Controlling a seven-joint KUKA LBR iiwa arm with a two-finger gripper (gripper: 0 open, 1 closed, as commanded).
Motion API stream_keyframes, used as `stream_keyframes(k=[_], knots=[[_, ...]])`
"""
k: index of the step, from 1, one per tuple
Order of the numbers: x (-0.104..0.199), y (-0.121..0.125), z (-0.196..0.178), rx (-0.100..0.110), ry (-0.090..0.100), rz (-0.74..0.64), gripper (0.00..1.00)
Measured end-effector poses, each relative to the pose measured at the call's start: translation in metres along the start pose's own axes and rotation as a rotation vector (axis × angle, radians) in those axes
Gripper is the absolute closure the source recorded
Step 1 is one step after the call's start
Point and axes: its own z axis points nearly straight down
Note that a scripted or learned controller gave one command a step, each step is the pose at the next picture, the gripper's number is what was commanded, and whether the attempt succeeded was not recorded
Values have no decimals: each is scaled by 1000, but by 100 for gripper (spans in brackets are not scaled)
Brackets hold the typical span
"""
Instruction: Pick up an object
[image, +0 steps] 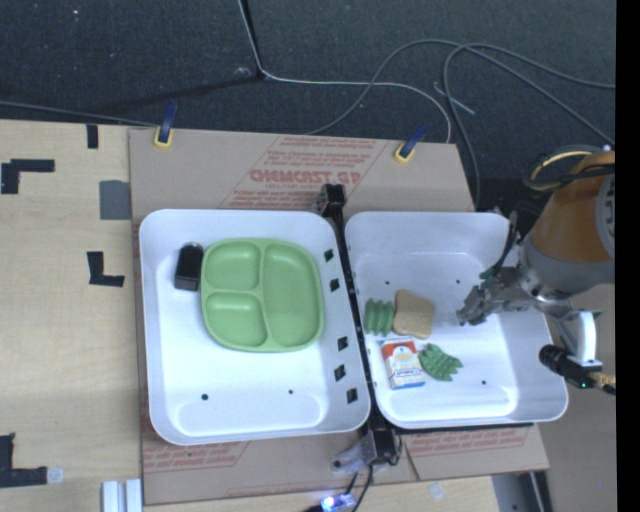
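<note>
Tan, rounded bread slice (413, 313) lies flat; gripper (480, 306) state cannot be told.

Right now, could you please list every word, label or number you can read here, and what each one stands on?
"CHEMCAST GP", red print on the cardboard sheet under the bins; that reading is approximate.
Smaller red lines around it, and along the cardboard's front edge: too blurred to read.
Small red and white carton in the right bin: printed front, too small to read.
</note>
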Motion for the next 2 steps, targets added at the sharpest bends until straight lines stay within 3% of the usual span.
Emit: stream_keyframes(k=[2], knots=[[-6,2,-103,-6,-2,0,100]])
